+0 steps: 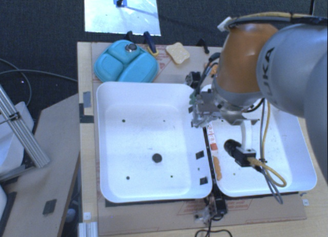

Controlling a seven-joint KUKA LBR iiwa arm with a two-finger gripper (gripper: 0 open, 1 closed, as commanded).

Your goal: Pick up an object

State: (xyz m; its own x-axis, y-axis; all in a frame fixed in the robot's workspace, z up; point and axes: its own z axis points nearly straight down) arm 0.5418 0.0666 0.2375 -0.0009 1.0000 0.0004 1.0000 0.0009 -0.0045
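Camera view, looking down at a slant: the grey robot arm (pixel 289 59) with its orange band (pixel 245 59) reaches in from the right and hangs over the far part of the right shallow white plastic bin (pixel 297 165). Its metal two-finger gripper (pixel 201 120) sits low at that bin's left wall, right above the black strip where the two bins meet. The wrist hides its tip, so whether it is parted or closed, and whether anything is gripped, cannot be made out.

A small dark round disc (pixel 157 157) lies alone on the floor of the left shallow white plastic bin (pixel 104 143), a little toward the near edge and right of the middle, well apart from the gripper. In the right bin, a slim orange-brown stick-shaped piece (pixel 217 168) lies lengthwise just beside the left wall, toward the near edge. A small red-and-white scrap (pixel 212 146), too blurred to identify, lies just beyond it along the same wall, nearer the gripper.

On the pale wooden bench (pixel 87 143), behind the left bin, rests a light blue plastic divided tray (pixel 123 65) at the far left corner. A yellow sponge-like block (pixel 178 53) lies near the far edge, to the right of the tray.
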